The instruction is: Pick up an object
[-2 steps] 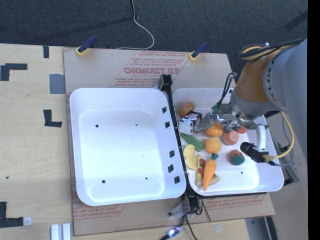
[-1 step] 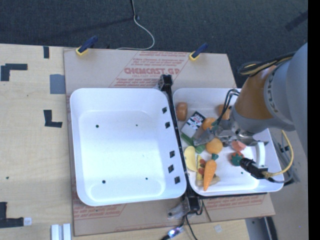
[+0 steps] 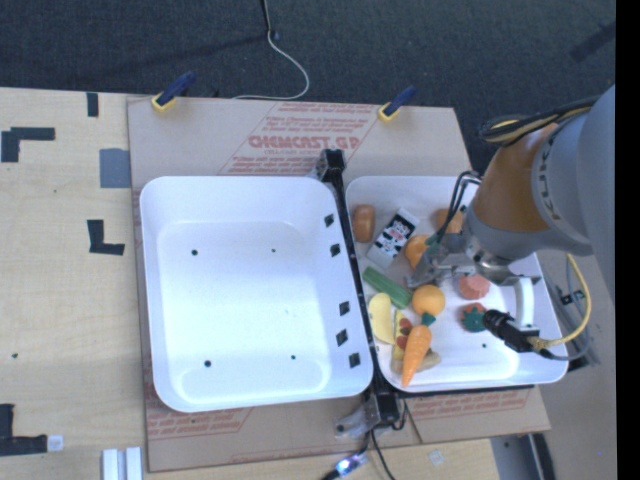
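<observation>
The carrot [image 3: 415, 352] lies in the right bin [image 3: 540, 370], tip pointing down-left, lengthwise slanted; claw [image 3: 437, 265] above it, state unclear.

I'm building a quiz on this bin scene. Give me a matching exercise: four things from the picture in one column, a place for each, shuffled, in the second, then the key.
Things:
1. toy carrot
2. left bin
3. yellow clamp
4. black-and-white card

Places:
A. clipped to the cardboard's far left corner
B. right bin, far part, beside a brown piece
C. right bin, near edge
D. left of the divider, beside the cluttered right bin

Pairs: 1-C, 2-D, 3-A, 4-B
</observation>
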`<state>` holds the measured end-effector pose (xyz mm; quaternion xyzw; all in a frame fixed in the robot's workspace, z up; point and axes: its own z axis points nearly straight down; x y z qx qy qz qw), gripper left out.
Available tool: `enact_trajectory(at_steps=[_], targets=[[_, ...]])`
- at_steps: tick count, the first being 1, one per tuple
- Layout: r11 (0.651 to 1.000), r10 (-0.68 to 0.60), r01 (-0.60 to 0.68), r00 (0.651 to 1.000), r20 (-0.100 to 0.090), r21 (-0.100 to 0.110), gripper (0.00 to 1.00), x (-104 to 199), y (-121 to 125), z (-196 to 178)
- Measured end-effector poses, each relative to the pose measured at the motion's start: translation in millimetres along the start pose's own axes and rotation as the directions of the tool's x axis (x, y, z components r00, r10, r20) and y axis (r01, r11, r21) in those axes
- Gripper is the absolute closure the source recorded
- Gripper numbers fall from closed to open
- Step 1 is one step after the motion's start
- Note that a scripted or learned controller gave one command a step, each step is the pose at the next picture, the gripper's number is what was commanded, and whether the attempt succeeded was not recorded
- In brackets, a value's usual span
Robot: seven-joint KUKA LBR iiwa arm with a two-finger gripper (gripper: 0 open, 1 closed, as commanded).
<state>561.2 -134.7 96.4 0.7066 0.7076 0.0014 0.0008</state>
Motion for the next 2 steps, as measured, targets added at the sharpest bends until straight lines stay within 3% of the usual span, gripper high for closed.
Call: enact_trajectory(at_steps=[1,2], targets=[[1.000,-0.010,0.010,1.000,-0.002,-0.008,1.00,86.3,7.3,-117.7],[1.000,-0.008,0.008,1.000,-0.001,-0.003,1.00,144.1,78.4,-140.3]])
